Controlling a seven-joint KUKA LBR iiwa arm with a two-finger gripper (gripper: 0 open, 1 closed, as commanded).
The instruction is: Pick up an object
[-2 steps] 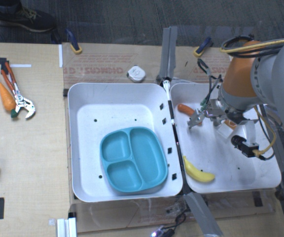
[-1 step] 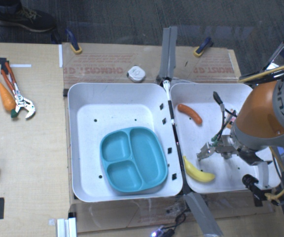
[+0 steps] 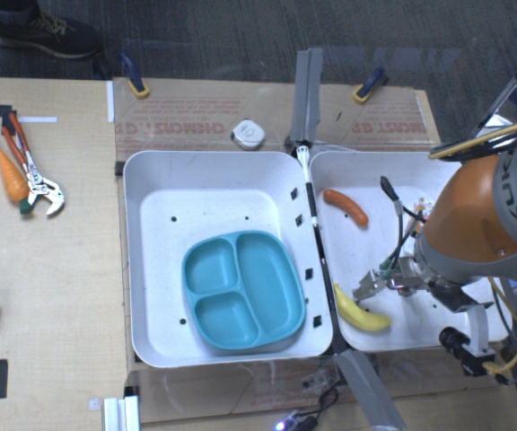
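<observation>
A yellow banana [image 3: 357, 312] lies at the front left of the right bin [image 3: 366, 164], near the divider. An orange-red sausage [image 3: 346, 206] rests toward the back left of that bin. My gripper [image 3: 377, 284] hangs low just above and to the right of the banana, its metal fingers pointing left toward it. I see nothing between the fingers. The grey arm with its orange band [image 3: 474, 218] covers the right part of this bin. A black-handled utensil [image 3: 393, 196] lies behind the gripper.
The left bin [image 3: 151, 187] holds a teal divided plate [image 3: 240, 287]. On the bench to the left lie a wrench and an orange-handled tool [image 3: 21, 169]. A white round item [image 3: 249, 134] sits behind the bins.
</observation>
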